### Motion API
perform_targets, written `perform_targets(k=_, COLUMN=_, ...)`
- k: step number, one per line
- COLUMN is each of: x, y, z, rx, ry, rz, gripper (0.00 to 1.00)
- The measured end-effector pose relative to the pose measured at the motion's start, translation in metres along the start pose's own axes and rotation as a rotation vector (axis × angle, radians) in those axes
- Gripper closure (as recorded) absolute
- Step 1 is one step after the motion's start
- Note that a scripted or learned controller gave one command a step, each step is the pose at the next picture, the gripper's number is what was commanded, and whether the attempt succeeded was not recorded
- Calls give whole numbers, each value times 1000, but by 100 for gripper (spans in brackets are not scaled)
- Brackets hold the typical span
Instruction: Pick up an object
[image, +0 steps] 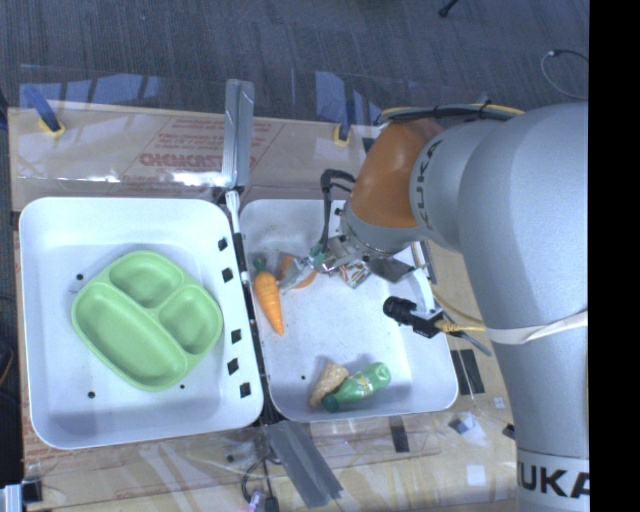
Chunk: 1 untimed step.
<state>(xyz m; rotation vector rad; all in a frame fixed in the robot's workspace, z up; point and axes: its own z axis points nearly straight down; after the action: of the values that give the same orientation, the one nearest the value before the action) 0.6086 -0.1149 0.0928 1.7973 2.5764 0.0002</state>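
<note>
Reaching in over the right bin (430, 395), the grey arm (520, 230) with its orange band (385, 185) puts the gripper (335, 262) low above the far part of that bin's floor, close to the far wall. How wide the hand stands cannot be told from this slanted view: the tip is a small cluster of metal and dark parts, and the wrist covers much of it. Just beside the tip, on the side toward the divider between the bins, lies a small orange and pale object (298, 272); whether the tip touches it, or has any grip on it, cannot be made out. A little farther that way, and slightly nearer the camera than the tip, an orange carrot (268, 300) lies on the bin floor with its green stub at its far end, near the bin's left wall and apart from the gripper. Well apart from the gripper, toward the near wall, a green bottle (362, 386) lies on its side, touching a tan cone-shaped piece (328, 381) at its left end. Beyond the divider, away from the hand, the left bin (60, 400) holds a light green compartment plate (145, 318) lying flat on its floor.
</note>
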Motion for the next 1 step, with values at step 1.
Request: perform_targets(k=1, x=-1, y=0, z=-11, rx=0, ry=-1, rz=-5, gripper=100)
